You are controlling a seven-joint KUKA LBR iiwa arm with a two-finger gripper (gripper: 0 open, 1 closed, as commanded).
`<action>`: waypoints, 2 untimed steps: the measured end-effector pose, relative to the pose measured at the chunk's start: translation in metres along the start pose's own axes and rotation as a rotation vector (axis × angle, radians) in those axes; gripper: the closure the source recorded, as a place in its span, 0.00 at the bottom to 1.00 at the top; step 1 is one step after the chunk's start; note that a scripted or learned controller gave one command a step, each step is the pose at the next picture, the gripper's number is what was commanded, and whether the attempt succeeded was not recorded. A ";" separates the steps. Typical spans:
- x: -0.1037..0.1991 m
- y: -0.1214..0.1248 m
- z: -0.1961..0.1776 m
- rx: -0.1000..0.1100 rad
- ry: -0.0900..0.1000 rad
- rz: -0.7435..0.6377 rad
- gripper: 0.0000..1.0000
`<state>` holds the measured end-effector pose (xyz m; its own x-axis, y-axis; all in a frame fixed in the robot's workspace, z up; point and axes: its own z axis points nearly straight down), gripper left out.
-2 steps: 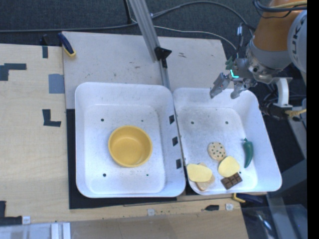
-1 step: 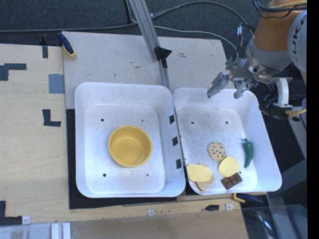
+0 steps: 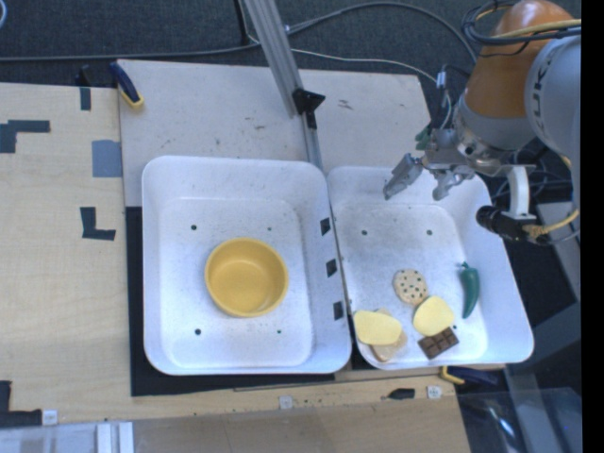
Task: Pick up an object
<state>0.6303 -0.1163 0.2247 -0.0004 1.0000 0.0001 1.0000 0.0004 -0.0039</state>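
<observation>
My gripper (image 3: 421,183) hangs open over the far edge of the right bin (image 3: 377,229), with nothing between its two grey fingers. Well below it, in the near part of that bin, lie a round cookie (image 3: 410,285), a green pepper (image 3: 468,288), two yellow chip-like pieces (image 3: 377,327) (image 3: 433,315), a brown chocolate piece (image 3: 438,342) and a tan piece (image 3: 387,351) partly under the left yellow one. A yellow bowl (image 3: 246,276) sits upright in the middle of the left bin (image 3: 170,206).
A slanted metal pole (image 3: 283,64) rises from between the bins toward the top. Cables (image 3: 377,12) run across the dark floor behind the bench. A blue-and-yellow clamp (image 3: 126,85) sits at the bench's far left corner.
</observation>
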 end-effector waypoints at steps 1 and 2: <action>0.004 0.000 0.063 0.002 0.000 -0.001 0.00; 0.000 0.002 0.124 0.002 0.000 0.000 0.00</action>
<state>0.6323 -0.1160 0.1004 -0.0003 1.0000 0.0006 1.0000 0.0003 -0.0063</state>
